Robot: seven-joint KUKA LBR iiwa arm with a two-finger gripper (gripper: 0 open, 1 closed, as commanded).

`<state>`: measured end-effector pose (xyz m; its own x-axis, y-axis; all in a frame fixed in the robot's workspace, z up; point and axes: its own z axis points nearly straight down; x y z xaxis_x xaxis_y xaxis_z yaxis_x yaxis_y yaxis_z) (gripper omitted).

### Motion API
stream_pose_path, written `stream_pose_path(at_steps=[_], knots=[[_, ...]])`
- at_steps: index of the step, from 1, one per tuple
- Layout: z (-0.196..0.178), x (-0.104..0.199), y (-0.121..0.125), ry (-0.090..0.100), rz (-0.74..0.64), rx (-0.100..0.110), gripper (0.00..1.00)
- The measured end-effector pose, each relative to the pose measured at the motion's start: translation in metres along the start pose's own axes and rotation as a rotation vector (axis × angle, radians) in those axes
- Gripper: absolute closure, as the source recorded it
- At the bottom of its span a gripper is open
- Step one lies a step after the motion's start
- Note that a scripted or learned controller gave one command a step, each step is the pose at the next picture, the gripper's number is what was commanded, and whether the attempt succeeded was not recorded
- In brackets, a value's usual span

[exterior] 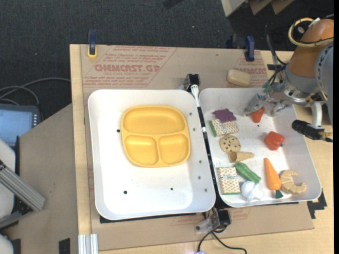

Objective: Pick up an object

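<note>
- At the upper right of the frame, the gripper [260, 109] hangs low over the right bin [307, 157]; its fingers look clamped on a small red-orange piece [257, 115], which shows between them.
- Just below and right, a red pepper [274, 139] lies apart from it, loose on the bin floor.
- Lower in that bin the toys crowd together: a cookie [229, 143], a carrot [271, 174], a croissant [293, 181].
- Left of centre, the left bin [106, 142] bears a yellow divided plate [155, 135], probably the drop spot, kept clear of the arm's reach.
</note>
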<state>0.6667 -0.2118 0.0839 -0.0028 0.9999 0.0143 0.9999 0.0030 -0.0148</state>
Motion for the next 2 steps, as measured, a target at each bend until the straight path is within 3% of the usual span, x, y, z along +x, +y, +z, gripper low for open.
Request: stream_pose_path(at_steps=[1,2], knots=[[-0.013,-0.005,0.001,-0.015,0.001,-0.017,1.00],[0.001,0.083,0.001,-0.010,-0.005,-0.012,1.00]])
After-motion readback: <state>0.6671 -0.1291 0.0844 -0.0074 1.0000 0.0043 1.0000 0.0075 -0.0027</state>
